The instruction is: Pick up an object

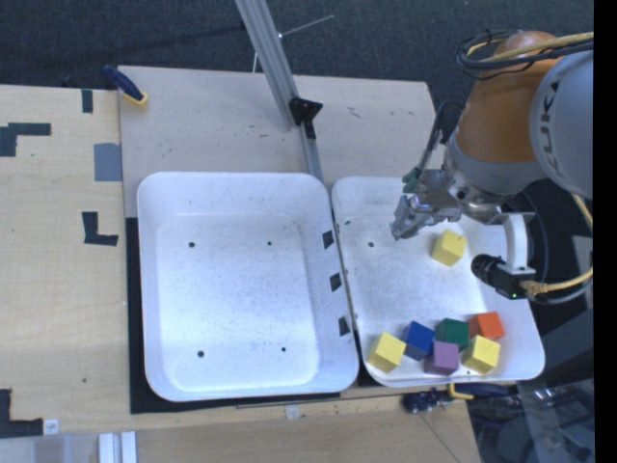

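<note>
My gripper (410, 222) hangs over the upper middle of the right bin (386, 268), its fingers pointing down and to the left with nothing seen between them. A yellow cube (447, 248) lies just right of and below the fingertips, apart from them. Along the bin's near edge sits a cluster of cubes: yellow (388, 351), blue (418, 339), purple (444, 356), green (450, 332), orange (488, 325) and another yellow (483, 354).
The left bin (174, 210) lies beside the right one, sharing a middle rim. A slanted metal pole (275, 56) crosses above the bins' far edge. The arm's grey and orange body (511, 114) fills the upper right. A blue-yellow tool (125, 85) lies at the bench's far left.
</note>
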{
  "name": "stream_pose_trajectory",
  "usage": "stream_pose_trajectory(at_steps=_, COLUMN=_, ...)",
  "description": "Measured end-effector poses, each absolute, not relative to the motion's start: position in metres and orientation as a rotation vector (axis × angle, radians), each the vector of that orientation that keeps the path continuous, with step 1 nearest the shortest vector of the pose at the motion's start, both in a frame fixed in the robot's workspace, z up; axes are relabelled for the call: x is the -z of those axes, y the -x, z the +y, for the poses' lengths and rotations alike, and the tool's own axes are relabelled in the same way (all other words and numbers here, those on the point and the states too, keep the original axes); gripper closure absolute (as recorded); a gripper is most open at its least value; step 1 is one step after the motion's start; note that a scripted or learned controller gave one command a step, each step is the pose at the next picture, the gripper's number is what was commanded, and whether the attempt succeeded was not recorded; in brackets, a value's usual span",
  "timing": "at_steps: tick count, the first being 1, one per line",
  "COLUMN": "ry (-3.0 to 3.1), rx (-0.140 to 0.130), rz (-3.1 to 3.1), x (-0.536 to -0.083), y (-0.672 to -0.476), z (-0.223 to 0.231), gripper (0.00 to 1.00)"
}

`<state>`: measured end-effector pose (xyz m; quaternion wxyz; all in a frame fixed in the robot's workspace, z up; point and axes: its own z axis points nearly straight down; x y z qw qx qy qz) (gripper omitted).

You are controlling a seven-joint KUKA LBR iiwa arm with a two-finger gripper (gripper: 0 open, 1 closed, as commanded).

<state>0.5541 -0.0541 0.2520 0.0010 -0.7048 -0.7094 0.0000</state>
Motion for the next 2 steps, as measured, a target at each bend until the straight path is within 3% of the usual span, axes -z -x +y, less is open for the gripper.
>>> stream_pose_trajectory(at_steps=2, ry=2.211, rx=0.001, rz=-2.229, x=-0.243, y=-0.563, z=0.059, gripper=1.0)
